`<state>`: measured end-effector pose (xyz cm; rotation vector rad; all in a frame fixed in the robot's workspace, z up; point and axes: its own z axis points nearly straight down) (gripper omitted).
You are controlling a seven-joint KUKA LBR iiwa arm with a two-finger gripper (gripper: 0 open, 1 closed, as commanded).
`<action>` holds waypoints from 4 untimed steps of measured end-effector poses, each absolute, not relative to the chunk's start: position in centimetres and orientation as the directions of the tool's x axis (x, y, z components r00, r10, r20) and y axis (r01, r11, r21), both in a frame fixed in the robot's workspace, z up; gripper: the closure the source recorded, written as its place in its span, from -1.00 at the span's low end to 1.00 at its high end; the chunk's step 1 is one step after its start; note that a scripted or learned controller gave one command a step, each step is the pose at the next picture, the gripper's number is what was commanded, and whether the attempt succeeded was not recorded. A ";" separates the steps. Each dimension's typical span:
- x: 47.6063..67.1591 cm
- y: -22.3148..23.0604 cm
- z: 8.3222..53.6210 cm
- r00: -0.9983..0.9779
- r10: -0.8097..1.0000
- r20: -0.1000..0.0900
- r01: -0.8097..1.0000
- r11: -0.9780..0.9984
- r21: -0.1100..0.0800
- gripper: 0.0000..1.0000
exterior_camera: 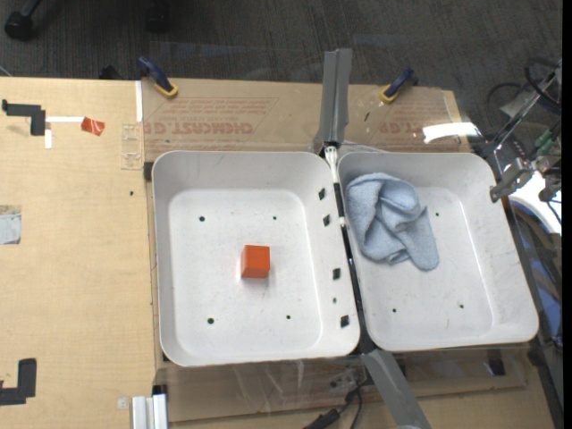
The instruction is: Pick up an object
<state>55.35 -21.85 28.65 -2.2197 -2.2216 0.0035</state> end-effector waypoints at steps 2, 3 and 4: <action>51.1 -22.2 15.4 -0.171 0.985 0.001 0.985 0.171 -0.003 -1.00; 50.2 -22.2 9.1 -0.542 0.841 0.001 0.841 0.542 0.000 -1.00; 50.3 -22.2 10.1 -0.539 0.843 -0.001 0.843 0.539 0.002 1.00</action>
